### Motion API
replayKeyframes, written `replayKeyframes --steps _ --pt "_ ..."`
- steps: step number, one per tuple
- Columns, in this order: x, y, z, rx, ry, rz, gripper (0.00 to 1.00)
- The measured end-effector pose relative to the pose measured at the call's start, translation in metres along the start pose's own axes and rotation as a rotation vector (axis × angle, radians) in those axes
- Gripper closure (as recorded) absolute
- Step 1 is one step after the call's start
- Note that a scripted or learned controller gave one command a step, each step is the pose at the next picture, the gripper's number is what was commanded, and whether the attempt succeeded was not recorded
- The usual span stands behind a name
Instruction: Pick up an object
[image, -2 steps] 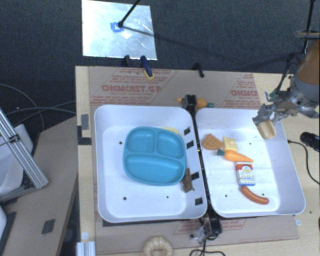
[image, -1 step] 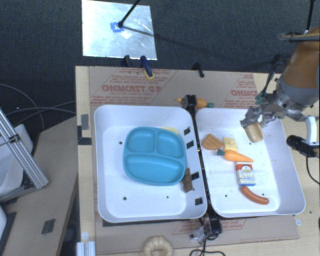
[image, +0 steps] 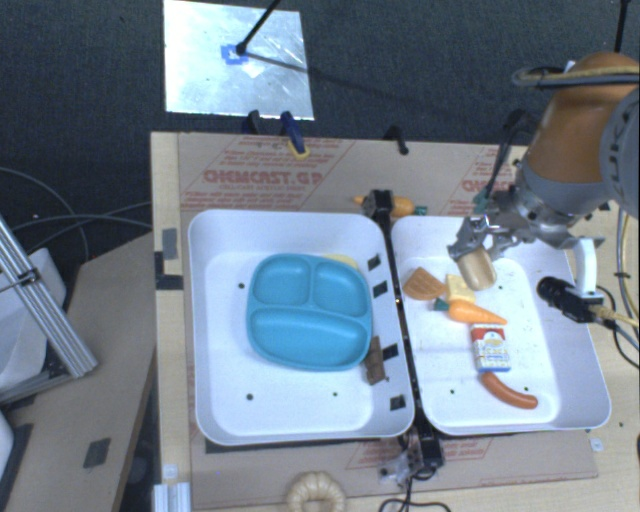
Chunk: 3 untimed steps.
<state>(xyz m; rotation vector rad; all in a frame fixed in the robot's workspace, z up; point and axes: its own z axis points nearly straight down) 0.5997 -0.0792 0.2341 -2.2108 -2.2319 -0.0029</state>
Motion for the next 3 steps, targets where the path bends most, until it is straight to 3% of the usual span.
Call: replayKeyframes --steps 1,2,3 --pt "0.052 -0.008 0.015 0.000 -0.001 0.002 1.00" --pt "0.081 -0.015 0.018 0.001 -0.001 0.002 1.00" --pt "0.078 -0.022 -0.001 -0.001 -0.001 0.007 1.00"
